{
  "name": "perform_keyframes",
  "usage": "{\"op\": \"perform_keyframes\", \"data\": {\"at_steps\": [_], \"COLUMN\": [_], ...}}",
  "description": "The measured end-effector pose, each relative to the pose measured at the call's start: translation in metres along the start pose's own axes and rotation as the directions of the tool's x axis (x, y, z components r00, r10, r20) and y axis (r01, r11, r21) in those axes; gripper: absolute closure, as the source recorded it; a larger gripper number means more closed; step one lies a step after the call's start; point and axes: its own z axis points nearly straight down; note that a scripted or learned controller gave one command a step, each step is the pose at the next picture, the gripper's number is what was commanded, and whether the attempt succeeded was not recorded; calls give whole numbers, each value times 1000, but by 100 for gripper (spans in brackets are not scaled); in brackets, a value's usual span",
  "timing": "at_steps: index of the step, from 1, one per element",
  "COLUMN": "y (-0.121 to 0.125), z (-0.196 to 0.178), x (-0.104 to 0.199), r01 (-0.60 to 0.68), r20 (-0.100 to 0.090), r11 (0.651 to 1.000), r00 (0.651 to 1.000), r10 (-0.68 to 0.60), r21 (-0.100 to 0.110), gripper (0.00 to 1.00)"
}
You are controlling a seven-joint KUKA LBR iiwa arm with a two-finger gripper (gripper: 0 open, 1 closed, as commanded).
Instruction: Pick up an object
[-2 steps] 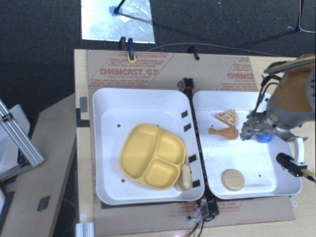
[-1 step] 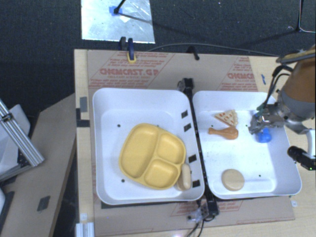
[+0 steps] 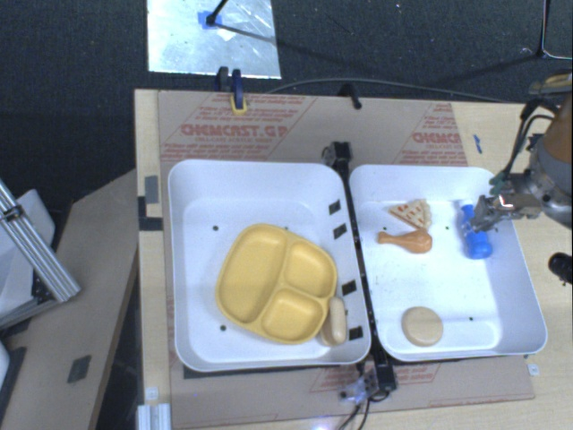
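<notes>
One blue object [image 3: 475, 237] sits just at 7 o'clock of the gripper [image 3: 491, 211], touching it; long axis vertical; finger state: cannot tell.

Arm [image 3: 551, 164] cut off by right edge; gripper [image 3: 488, 211] too small to read finger state; blue object [image 3: 475, 236] partly hidden beneath it; aluminium frame [image 3: 31, 249] cropped at left edge.
</notes>
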Motion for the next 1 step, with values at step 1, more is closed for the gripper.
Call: {"op": "perform_keyframes", "data": {"at_steps": [1], "y": [-3], "z": [7], "x": [46], "r01": [5], "r20": [-3], "r11": [1000], "r00": [1000], "r10": [-5], "r21": [5], "gripper": [100]}}
